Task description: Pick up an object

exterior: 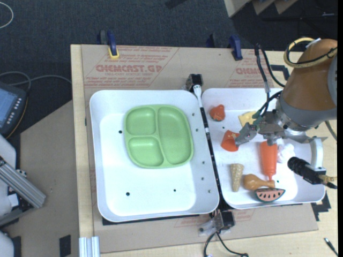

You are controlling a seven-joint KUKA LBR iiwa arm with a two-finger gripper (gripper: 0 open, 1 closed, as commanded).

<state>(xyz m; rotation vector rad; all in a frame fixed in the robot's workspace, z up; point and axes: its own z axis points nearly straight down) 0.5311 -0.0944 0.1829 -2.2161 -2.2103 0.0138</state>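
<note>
While the hand (252,134) hangs low in the right bin (230,96), whether it is spread or pinched is beyond telling from up here, and nothing visibly sits in it. Just beside its tip lies a red cup-shaped piece (229,142), the nearest candidate, I'd say. Beneath the wrist rests an orange carrot (268,158), lengthwise, with a yellow scrap (246,119) tucked behind the hand. A little beyond the tip sits an orange-red lump (217,112). Toward the near rim, an ice-cream cone (236,175), a drumstick (256,182) and a watermelon slice (269,194) cluster together. Well apart, across the divider, the left bin (107,197) carries a green divided plate (159,136), flat. Toys are scattered loosely on this counter (80,116), presumably so any one is reachable.
</note>
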